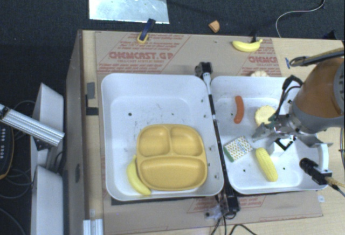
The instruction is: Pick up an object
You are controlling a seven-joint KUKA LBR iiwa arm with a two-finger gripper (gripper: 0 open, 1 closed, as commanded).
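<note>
Grey metal hand (271,132) low in right white bin (245,185), finger state unclear, just above yellow plastic corn cob (266,164), beside green-checked white block (237,148).

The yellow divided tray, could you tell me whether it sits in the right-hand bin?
No, the yellow divided tray lies in the left bin.

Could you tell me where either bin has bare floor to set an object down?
Left bin: bare between its back wall and the yellow tray. Right bin: bare front-left corner, before the sponge. Crowded around the claw, among corn, sausage and sponge.
</note>
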